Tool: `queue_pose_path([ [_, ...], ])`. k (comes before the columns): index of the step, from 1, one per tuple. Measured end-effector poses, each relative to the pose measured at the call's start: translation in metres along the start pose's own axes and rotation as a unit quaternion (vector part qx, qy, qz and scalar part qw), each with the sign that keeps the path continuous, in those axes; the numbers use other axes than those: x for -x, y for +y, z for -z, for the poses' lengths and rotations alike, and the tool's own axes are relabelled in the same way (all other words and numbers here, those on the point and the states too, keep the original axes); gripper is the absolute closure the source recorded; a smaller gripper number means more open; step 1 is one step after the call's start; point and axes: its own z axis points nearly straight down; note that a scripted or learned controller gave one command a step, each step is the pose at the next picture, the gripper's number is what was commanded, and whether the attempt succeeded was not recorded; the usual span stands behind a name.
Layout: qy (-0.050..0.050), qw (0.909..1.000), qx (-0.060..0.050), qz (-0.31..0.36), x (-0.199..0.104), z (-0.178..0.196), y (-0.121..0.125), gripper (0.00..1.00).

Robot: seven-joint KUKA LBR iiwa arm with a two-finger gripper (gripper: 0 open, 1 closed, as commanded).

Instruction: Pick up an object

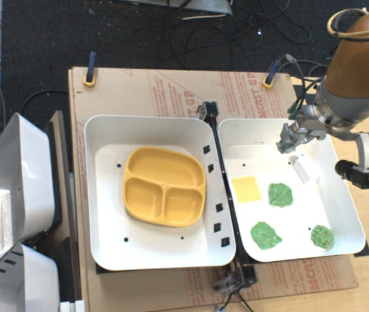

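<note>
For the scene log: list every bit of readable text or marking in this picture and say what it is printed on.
Red lettering on the brown board under the bins, behind them: reversed and faint, cannot be read for sure.
More red lettering on the board's front edge near: also too faint to read.
Yellow tray, yellow square, three green pieces and the white bins: no text.
</note>
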Motion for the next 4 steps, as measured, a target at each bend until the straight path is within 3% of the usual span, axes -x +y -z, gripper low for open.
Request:
queue_pose_path([
  [4, 0.000, 1.0000, -0.001, 0.000, -0.195, -0.011, 0.003, 1.00],
])
